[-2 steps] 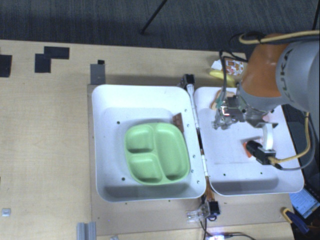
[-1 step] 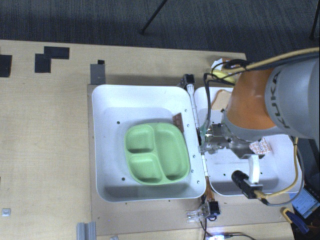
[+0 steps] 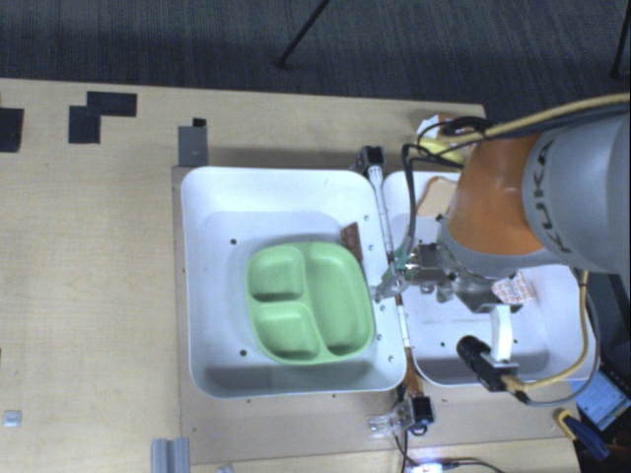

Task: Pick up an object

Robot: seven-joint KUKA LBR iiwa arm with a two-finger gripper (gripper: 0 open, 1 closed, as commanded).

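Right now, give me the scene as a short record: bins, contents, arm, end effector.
left bin: holds a green divided tray, three compartments, lying flat
brown object: small, at the tray's upper right edge, identity unclear
right bin: largely covered by the arm
end effector: at the divider between bins, beside the tray's right edge
grasp: cannot tell

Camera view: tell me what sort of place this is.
Probably a robotics lab test bench, not a home or kitchen. A grey and orange arm reaches over two white bins on a plywood bench, with loose cables and dark carpet beyond.
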